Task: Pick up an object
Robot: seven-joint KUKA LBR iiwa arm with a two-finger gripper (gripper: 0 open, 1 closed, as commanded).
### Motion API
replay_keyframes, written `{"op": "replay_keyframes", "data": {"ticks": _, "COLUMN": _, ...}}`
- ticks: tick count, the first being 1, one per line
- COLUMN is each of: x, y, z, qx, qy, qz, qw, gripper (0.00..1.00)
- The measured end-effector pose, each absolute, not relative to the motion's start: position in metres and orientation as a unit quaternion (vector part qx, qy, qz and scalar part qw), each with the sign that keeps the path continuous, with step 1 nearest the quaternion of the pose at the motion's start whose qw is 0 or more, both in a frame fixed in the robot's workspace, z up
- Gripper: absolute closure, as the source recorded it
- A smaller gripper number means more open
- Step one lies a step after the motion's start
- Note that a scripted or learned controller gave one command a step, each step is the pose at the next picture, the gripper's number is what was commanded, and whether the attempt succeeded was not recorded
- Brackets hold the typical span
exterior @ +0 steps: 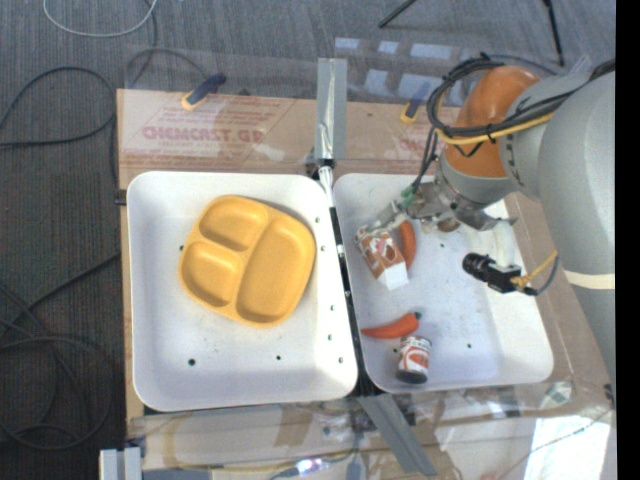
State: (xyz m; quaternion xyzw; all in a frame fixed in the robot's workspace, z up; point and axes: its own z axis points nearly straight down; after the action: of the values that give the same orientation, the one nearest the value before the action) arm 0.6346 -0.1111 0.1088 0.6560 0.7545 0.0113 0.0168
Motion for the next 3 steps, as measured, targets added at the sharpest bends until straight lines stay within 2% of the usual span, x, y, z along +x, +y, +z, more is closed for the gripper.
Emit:
{"op": "replay_keyframes", "data": {"ticks": 1, "x": 0.6294, "y": -0.1107, "z": 0.1091, "qx": 0.666, "qy": 0.746, "qz": 0.0150, "qw": 0.021, "gripper": 0.00}}
{"op": "replay_keyframes", "data": {"ticks": 2, "x": 0.6270, "y": -0.1115, "z": 0.1090, "qx": 0.677, "qy": 0.735, "qz": 0.0174, "qw": 0.020, "gripper": 0.00}}
{"op": "replay_keyframes", "data": {"ticks": 3, "x": 0.6258, "y": -0.1075, "z": 0.1088, "qx": 0.697, "qy": 0.716, "qz": 0.0140, "qw": 0.020, "gripper": 0.00}}
